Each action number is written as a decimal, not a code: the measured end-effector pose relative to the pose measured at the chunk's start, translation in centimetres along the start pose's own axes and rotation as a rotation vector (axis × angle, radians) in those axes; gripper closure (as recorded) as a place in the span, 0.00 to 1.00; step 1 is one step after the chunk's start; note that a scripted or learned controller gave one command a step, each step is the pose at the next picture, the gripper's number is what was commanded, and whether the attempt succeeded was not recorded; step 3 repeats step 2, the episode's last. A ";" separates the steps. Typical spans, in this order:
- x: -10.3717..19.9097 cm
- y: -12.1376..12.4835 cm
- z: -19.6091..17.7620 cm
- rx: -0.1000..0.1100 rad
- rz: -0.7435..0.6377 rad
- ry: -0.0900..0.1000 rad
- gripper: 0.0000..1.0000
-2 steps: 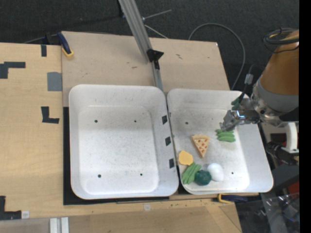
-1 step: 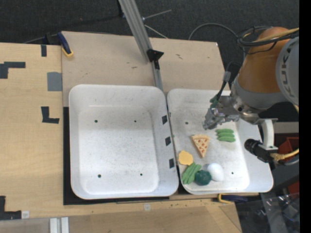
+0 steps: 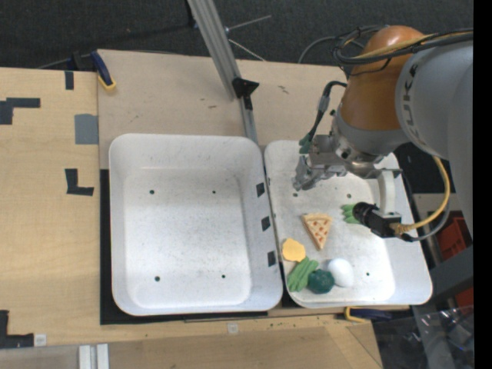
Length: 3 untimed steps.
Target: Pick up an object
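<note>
The arm comes in from the right and hangs its gripper point(image 3: 305, 177) over the upper part of the right bin point(image 3: 411, 283); whether the jaws stand open or closed I cannot tell from here, and nothing shows between them; the bare white floor lies just below.

The nearest thing to pick is the pizza slice point(image 3: 317, 228), a little below and to the right of the jaws, apart from them, lying flat with its point toward the front; further on the same side sit a yellow piece point(image 3: 294, 250), a green pod point(image 3: 301, 274), a dark green lump point(image 3: 321, 281) and a white egg point(image 3: 340, 272), crowded close together; the left bin point(image 3: 127, 160) is well off to the other side.

The slice looks like toy food, light and probably stiff; being thin and flat it could slide; I would pinch it across its two long edges near the wide crust end.
</note>
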State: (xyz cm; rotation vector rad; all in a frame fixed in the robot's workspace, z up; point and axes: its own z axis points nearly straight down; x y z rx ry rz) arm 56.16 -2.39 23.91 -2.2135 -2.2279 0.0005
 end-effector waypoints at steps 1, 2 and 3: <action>4.0 1.7 0.8 0.001 0.001 0.000 1.00; 8.7 4.7 1.8 0.000 0.001 0.000 1.00; 8.7 4.7 1.8 0.000 0.001 0.000 1.00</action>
